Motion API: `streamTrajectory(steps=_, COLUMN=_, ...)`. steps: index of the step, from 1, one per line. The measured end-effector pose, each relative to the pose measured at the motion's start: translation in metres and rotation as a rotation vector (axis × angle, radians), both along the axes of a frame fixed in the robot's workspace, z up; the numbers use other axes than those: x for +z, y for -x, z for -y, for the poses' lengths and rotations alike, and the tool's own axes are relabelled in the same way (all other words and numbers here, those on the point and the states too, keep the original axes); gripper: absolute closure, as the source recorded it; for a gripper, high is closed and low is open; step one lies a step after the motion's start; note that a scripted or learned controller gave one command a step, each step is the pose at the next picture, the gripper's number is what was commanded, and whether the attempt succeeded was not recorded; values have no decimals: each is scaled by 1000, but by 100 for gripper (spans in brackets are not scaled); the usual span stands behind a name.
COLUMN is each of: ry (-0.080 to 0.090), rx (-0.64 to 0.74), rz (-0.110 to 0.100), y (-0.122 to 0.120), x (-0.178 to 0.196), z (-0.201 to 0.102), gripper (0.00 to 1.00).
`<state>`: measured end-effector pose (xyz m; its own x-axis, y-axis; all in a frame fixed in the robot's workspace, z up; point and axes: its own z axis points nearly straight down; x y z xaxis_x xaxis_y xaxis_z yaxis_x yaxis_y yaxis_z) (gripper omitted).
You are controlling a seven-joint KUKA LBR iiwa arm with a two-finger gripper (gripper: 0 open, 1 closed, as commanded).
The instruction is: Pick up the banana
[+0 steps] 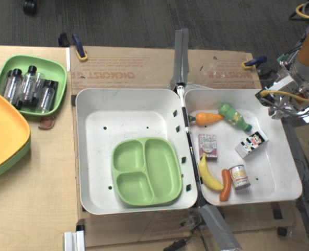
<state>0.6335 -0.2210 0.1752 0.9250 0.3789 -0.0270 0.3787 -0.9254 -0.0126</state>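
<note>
Hovering at the right white plastic bin's (295,182) upper right rim, the metal two-finger gripper (277,104) has an unreadable opening and grips nothing visible; the curved yellow banana (208,175) lies near the bin's lower left, touching an orange-red sausage (225,184).

left bin (91,140): holds a divided tray (146,170), toward its near right.
right bin (285,161): touching the left bin's right side.
carrot (206,118): far left of right bin; bottle (235,117) just right of it.
card box (208,146): in front of the carrot.
banana (208,175): near left of right bin, in front of the card box.
sausage (225,184): just right of the banana; can (240,177) beside it on the right.
carton (251,144): right of the card box, behind the can.
gripper (279,104): over the right bin's far right corner.
bench, far left: dish of bottles (31,85), stacked plates (5,140) in front of it.
</note>
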Motion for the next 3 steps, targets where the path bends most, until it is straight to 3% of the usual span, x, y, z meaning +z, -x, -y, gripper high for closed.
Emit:
streamTrajectory(steps=1, ry=1, rx=-42, rz=26, y=22, x=-84, z=-34, gripper=100)
streamTrajectory(steps=2, ry=4, rx=-188, rz=27, y=40, x=4, z=-24, gripper=100)
streamTrajectory(steps=3, ry=4, rx=-185, rz=27, y=-3, x=50, z=-45, gripper=100)
